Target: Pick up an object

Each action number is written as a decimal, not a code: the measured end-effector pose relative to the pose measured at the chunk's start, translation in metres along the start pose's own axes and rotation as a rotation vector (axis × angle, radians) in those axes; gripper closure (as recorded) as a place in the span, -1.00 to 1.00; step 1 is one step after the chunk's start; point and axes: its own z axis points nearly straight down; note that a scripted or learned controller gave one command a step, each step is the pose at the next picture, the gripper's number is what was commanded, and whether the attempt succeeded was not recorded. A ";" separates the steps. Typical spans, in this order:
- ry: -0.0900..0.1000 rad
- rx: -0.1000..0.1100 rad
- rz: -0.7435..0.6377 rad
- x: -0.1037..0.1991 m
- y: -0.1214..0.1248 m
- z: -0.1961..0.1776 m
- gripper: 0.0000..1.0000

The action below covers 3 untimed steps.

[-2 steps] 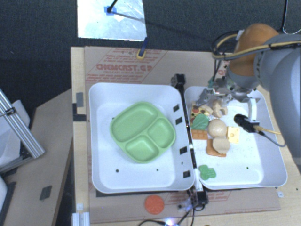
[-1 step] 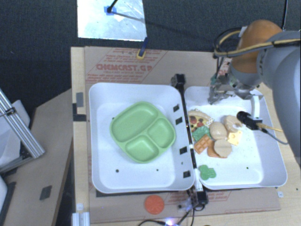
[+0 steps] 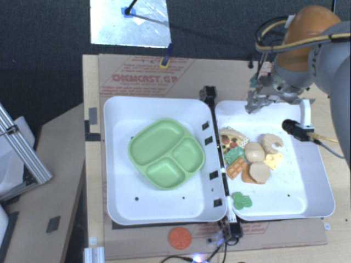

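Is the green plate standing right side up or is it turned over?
Right side up: the green plate shows its three hollow compartments facing upward.

Light was even and bright over the white bins, with glare on the foil sheet at eleven o'clock. Shadows stayed soft; detail looked slightly grainy.

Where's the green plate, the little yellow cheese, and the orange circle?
green plate [image 3: 166, 153], camera view, middle ridge between its compartments.
yellow cheese [image 3: 273, 160], camera view, centre of the wedge.
orange circle [image 3: 180, 237], camera view, centre of the disc.
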 end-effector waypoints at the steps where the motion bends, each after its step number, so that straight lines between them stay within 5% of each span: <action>1: -0.001 -0.001 -0.001 0.000 0.002 -0.050 1.00; 3: 0.002 0.006 -0.004 0.107 -0.042 -0.052 1.00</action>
